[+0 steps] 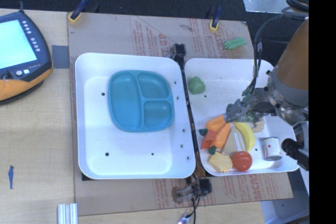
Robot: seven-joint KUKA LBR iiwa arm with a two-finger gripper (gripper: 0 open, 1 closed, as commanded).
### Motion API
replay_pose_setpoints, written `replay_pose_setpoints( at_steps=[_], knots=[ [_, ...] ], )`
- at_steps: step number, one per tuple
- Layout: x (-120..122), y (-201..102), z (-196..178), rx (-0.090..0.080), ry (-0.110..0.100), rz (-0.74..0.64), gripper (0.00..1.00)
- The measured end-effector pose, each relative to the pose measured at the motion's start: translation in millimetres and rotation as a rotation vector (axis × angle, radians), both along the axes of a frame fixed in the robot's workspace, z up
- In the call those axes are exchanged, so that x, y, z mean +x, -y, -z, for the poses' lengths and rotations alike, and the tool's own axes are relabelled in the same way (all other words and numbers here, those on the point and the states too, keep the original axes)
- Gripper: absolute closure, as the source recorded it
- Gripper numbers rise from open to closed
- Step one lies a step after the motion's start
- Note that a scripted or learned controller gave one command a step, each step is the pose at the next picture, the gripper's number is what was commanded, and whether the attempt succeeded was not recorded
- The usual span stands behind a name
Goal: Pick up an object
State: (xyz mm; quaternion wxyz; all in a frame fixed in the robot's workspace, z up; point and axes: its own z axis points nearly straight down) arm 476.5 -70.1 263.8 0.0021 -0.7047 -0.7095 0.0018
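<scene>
From my seat, the right bin (231, 68) is crowded toward six o'clock: carrot pieces (219, 131), a banana (245, 135), a corn cob (221, 161), a tomato (241, 160) and a small can (270, 148) lie close together, some touching. The gripper (237, 109) sits just above them. I see open floor toward twelve o'clock, with a lone green ball (196, 85) at ten. In the left bin (84, 113), a blue divided plate (141, 100) fills the middle; bare margin rings it, widest at six.
</scene>
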Motion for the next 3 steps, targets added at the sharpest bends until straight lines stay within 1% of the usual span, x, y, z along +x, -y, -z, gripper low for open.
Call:
replay_pose_setpoints(
  at_steps=[1,2,3],
  knots=[
    [0,-23,-13,-0.001,0.004,0.001,1.0],
    [0,-6,-9,-0.001,0.001,0.002,1.0],
    [25,-9,-1,-0.002,0.002,0.0,1.0]
  ],
)
